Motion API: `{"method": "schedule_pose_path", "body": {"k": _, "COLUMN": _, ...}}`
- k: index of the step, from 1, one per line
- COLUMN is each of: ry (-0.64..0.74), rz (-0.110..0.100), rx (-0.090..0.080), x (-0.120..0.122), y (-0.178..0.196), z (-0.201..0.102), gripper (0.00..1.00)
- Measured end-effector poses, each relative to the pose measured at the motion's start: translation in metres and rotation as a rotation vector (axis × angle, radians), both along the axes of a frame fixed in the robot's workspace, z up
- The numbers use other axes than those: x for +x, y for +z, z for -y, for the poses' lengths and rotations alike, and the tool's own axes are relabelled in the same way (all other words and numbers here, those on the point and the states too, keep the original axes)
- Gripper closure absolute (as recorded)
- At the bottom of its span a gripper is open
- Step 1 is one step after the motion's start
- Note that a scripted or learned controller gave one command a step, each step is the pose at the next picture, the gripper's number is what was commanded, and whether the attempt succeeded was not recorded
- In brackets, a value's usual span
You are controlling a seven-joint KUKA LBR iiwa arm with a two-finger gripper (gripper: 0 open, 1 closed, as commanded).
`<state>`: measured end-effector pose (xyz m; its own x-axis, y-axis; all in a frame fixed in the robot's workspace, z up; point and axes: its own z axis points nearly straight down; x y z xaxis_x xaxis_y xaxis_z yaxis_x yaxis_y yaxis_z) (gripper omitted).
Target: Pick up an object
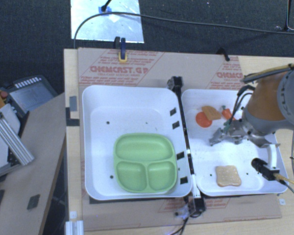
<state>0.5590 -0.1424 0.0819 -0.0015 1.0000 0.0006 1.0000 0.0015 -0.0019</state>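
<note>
Toast slice (228, 176): flat in right bin (206, 185), near right part, long axis roughly left-right. Red disc (203, 119) and tan piece (211, 112): touching, far part of same bin. End effector (216, 138): between the two, toast nearer-right of it, disc just farther-left; finger state cannot be told. Green tray (145, 162): left bin (95, 146).

One fixed camera looked down at a slant from above the bench (152, 62), far enough back to take in both white bins whole: the left bin (95, 131) and the right bin (206, 180) lay side by side mid-frame. Dark floor (29, 23) ran along the top, and the arm (272, 102) entered from the frame's right.
</note>
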Motion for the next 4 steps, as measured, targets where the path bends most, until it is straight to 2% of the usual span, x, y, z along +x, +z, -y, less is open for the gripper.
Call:
{"method": "schedule_pose_path", "body": {"k": 1, "ry": 0.001, "rz": 0.005, "rx": -0.001, "x": 0.002, "y": 0.013, "z": 0.001, "gripper": 1.0}}
{"method": "schedule_pose_path", "body": {"k": 3, "ry": 0.003, "rz": 0.008, "rx": -0.003, "x": -0.001, "y": 0.125, "z": -0.001, "gripper": 1.0}}
{"method": "schedule_pose_path", "body": {"k": 4, "ry": 0.004, "rz": 0.005, "rx": -0.001, "x": 0.0, "y": 0.133, "z": -0.001, "gripper": 1.0}}
